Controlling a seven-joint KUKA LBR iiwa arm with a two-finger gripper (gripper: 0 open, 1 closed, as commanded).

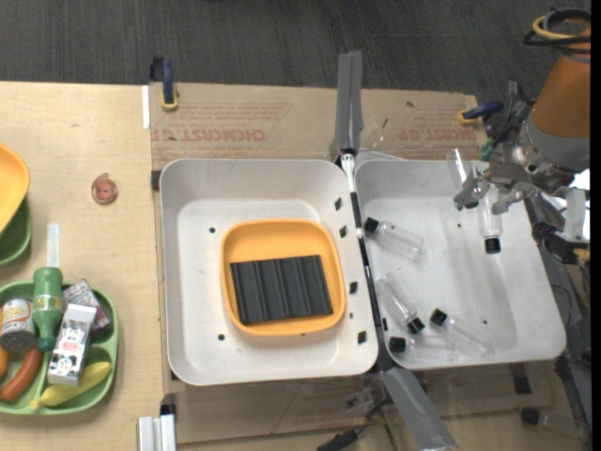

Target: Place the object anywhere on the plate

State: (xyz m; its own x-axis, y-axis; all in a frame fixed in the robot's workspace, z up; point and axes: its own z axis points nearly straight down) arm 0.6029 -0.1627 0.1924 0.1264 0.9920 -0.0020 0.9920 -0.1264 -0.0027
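The pincer is gripping a small clear plastic vial with a black cap and hanging it cap-down over the right white bin, where several similar vials are lying. The vial is probably light, stiff and slippery, so taking it across the body seems safest. In the left white bin, the orange plate is carrying a dark ribbed slab.

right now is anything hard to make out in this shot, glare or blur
Camera view: even light, soft shadows, no strong blur. The clear vials nearly vanish against the white right bin, with mainly their black caps standing out. The gripper carries a vial hanging cap-down. The yellow plate reads crisply.
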